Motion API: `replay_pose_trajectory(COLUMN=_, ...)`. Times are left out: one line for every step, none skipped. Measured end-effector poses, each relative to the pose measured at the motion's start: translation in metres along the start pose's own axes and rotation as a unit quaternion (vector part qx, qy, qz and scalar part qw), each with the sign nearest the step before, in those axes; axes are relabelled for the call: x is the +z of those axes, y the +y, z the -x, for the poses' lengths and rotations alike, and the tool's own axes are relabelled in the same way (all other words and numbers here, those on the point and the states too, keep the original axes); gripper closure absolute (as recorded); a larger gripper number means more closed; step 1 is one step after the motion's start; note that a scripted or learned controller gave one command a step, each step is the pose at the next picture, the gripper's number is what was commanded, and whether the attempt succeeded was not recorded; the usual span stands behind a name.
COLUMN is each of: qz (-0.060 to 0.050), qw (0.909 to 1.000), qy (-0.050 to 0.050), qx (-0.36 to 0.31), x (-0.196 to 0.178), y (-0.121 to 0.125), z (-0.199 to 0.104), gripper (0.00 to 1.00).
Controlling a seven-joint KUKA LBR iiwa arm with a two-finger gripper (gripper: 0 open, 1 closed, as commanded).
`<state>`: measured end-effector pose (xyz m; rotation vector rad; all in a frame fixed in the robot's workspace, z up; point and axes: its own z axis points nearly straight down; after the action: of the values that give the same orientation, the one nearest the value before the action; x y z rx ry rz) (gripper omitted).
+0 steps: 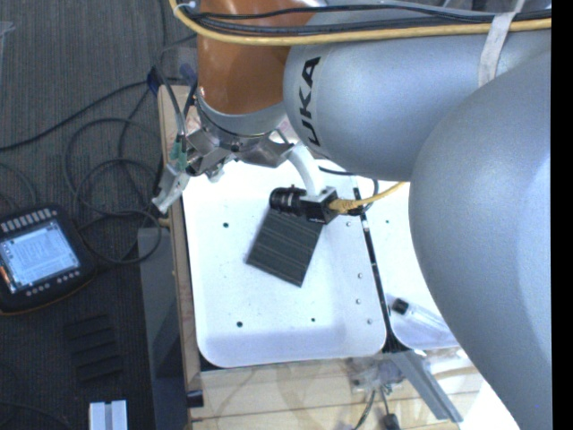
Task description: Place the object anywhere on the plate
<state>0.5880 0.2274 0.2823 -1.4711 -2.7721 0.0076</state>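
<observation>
The gripper [175,182] hung at the far left corner of the left bin [269,322], over the rim and partly out beyond it; whether it was open or closed could not be told, and nothing showed in its grasp; the dark ribbed slab [285,247] lay flat inside the left bin, a little toward the far side of its middle, turned at a slant to the bin's walls and touching none of them; bare white floor ran along the bin's left wall beside the slab, and a wider bare stretch lay between the slab and the bin's near rim; the slab's right edge sat nearer the bin's right wall, with a narrow strip of floor between; the grey arm [403,88] crossed above the left bin's far right corner and covered that part of it; past the left bin's right wall, the right bin [421,331] showed a small corner, with a small dark-ended item [400,308] just beside the dividing rim.
</observation>
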Motion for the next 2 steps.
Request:
replay_pose_trajectory(qz=0.0, qw=0.9989, qy=0.0, qx=0.046, x=0.002, y=-0.046, z=-0.015, gripper=0.0)
replay_pose_trajectory(qz=0.0, qw=0.9971, qy=-0.001, qx=-0.077, x=0.001, y=-0.001, z=0.012, gripper=0.0)
